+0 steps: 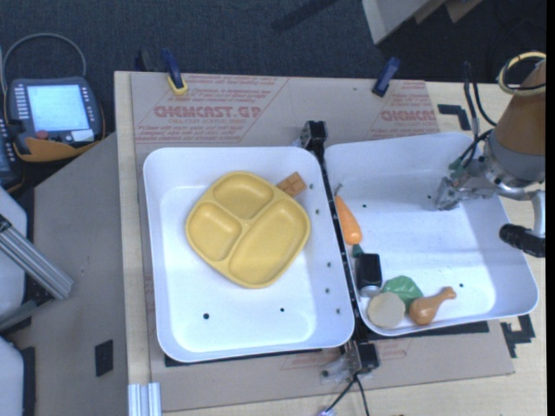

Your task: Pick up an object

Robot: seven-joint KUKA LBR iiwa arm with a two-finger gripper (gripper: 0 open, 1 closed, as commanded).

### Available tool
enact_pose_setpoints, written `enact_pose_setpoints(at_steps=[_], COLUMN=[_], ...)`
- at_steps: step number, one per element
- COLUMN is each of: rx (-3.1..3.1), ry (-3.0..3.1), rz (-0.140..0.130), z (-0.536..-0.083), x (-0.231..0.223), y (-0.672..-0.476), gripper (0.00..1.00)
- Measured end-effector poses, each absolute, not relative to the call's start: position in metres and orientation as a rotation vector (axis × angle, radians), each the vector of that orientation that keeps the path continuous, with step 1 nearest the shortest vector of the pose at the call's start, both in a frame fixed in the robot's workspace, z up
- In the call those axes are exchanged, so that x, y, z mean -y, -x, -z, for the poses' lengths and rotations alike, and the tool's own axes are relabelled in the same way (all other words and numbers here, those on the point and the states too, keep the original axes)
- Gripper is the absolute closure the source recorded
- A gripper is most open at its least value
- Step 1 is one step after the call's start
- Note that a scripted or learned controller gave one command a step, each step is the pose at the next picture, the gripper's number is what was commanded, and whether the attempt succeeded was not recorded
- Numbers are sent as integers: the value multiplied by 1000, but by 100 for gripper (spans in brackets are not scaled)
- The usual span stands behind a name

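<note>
Orange carrot [349, 221] lies against right bin's [512, 293] left wall.

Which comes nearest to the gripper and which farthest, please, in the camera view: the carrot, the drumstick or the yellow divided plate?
From the gripper, over the right bin's far side:
1. Carrot, at the right bin's left edge.
2. Drumstick, at the right bin's near edge, barely farther.
3. Yellow divided plate, in the left bin.

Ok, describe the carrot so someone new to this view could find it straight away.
Look at the right bin, along its left wall beside the divider. The carrot lies there, above a small black block. It is the one slim, bright orange piece; the drumstick nearer the front is browner and knobbed.
</note>
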State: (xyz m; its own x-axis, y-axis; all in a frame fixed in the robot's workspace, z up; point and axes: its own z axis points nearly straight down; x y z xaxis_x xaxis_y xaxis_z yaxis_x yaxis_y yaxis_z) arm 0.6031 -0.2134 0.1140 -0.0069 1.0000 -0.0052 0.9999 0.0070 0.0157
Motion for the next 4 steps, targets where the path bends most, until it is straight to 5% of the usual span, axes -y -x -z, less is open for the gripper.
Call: enact_pose_setpoints(at_steps=[3, 4], rx=[-2217, -2230], ry=[-2214, -2218], rz=[-4, -1], z=[-269, -257], x=[213, 160], y=[-595, -594], gripper=[100, 100])
